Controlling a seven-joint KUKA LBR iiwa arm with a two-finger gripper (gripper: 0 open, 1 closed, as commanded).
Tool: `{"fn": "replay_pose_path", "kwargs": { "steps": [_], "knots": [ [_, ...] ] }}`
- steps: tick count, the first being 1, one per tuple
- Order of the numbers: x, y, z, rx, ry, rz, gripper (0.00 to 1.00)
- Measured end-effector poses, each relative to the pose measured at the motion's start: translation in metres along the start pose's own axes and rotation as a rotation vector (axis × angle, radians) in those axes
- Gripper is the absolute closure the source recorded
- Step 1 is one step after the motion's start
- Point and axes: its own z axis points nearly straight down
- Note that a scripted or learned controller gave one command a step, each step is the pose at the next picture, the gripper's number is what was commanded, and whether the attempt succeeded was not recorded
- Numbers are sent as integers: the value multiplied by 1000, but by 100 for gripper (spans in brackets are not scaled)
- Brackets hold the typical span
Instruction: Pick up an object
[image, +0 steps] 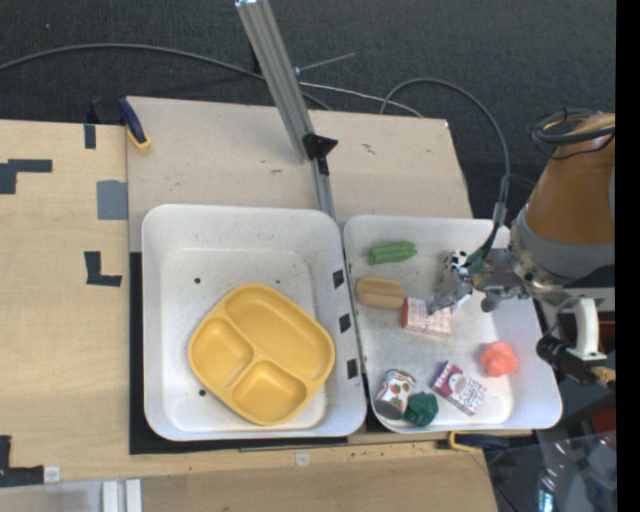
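Observation:
My gripper (446, 292) hangs low in the right bin (530, 330), reaching in from the right. Its tip is just above and right of a red and white packet (426, 319) and may be touching the packet's upper edge. A tan roll (379, 292) lies left of the packet, with a green pickle-shaped piece (391, 253) behind it. An orange-red ball (498, 358) sits toward the bin's right. Along the front wall lie a purple and red packet (460, 387), a round strawberry-printed cup (395, 388) and a dark green lump (421, 408).
The left bin (170, 260) holds a yellow divided plate (261, 352). A grey metal pole (285, 85) slants down to the seam between the bins. Cables run over the dark floor behind the bench. The arm's orange and grey body (570, 215) covers the right bin's far right corner.

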Motion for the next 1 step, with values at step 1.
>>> {"fn": "replay_pose_path", "kwargs": {
  "steps": [1],
  "knots": [
    [0, 0, 0, 0, 0, 0, 0]
  ]
}}
